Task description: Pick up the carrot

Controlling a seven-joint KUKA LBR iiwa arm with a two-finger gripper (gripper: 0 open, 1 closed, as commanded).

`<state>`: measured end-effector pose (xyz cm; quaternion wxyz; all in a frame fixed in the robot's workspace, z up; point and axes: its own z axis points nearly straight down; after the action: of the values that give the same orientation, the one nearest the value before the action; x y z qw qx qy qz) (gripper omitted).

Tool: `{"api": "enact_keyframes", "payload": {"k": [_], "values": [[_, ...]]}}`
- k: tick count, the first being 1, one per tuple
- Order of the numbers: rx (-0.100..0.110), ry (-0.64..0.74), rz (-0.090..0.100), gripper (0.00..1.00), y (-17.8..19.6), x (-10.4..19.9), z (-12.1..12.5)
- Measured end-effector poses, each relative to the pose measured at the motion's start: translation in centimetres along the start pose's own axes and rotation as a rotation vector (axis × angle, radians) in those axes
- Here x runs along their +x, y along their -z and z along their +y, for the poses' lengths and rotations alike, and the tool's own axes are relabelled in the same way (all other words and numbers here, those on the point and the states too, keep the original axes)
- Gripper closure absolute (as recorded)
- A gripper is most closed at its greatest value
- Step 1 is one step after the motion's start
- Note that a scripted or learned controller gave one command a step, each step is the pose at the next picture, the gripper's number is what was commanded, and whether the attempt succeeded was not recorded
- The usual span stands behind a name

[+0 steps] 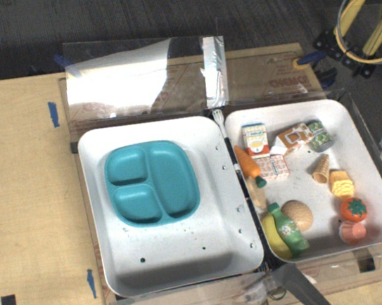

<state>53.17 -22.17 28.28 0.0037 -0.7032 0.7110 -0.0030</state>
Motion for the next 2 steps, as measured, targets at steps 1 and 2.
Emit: {"api": "enact_keyframes", "payload": {"k": [1, 2], "values": [[-0.005, 0.001, -0.002, 0.00, -0.2, 0.0, 0.1], [-0.012, 0.100, -0.005, 0.00, -7.9, 0.1, 5.3]]}}
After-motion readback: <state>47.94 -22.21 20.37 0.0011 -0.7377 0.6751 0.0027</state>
